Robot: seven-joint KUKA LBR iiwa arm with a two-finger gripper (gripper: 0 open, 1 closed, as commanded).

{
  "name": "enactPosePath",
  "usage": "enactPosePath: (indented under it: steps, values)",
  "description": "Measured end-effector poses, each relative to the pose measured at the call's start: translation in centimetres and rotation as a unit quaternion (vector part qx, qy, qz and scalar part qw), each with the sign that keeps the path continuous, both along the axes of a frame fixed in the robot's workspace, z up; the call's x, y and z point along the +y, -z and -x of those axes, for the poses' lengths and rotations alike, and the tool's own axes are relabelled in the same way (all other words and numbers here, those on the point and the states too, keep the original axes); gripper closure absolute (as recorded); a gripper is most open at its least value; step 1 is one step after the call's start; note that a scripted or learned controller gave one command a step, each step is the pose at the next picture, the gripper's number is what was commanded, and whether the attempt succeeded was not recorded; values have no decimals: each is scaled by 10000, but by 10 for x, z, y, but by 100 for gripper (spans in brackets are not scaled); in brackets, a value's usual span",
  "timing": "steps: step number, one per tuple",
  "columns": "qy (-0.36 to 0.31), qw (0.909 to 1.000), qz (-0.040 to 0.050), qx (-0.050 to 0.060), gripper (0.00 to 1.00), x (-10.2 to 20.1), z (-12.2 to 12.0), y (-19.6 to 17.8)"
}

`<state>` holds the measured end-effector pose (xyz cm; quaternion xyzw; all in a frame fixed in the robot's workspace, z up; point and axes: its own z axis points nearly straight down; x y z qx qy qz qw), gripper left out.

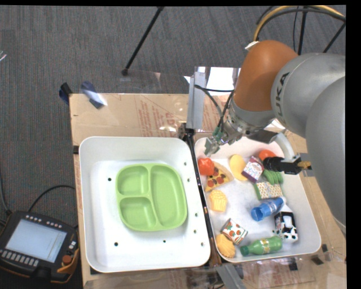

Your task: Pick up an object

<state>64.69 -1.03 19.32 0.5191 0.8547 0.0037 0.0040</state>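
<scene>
The hand hovers with fingers slightly parted, gripping nothing, above the right bin's far left corner. Nearest target: red toy tomato, probably light, rigid, smooth; grip across its widest part.

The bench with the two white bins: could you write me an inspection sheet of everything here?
Surface: cardboard-covered bench bearing a left bin and a right bin, side by side.
Job's things: right bin holds toy foods: pizza slice, fries, tomato, lemon, blue bottle, green bottle, cow-patterned carton, small boxes.
Clutter: green divided plate in the left bin.
Gripper: gripper hovers over the right bin's far left corner, above the tomato; nothing seen between its fingers.
Cables: yellow and black cables arch over the arm; a black cable runs to the pendant.
Surroundings: grey carpet, teach pendant on the floor, tripod leg.
</scene>
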Motion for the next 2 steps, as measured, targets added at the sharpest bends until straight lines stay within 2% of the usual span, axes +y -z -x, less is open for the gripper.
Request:
enactPosePath:
  steps: [1,2]
  values:
    - [-1571,9876,17,54,100,-72,36,2]
    - [-999,9950,10,59,100,13,27,7]
